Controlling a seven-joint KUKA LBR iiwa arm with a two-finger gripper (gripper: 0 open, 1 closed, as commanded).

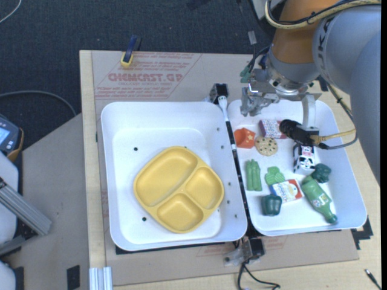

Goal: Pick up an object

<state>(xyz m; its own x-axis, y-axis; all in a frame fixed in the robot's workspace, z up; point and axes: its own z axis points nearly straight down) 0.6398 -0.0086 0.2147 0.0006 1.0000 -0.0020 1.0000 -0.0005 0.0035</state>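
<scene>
Even, fairly bright overhead light is falling across the bench, and the two shallow white plastic bins (115, 132) are reflecting it strongly, washing toward pale blue-white with little surface detail. The yellow three-compartment plastic tray (178, 189) is showing soft highlights along its ridges and is casting only a faint shadow on the bin floor. The dark speckled carpet (60, 17) around the bench is staying dim and grainy. The big grey arm with its glossy orange band (308, 23) is looking soft and out of focus, being nearest the lens, and is carrying a broad diffuse sheen. Small objects in the right bin are looking slightly blurred, with coarse pixel noise throughout.
</scene>
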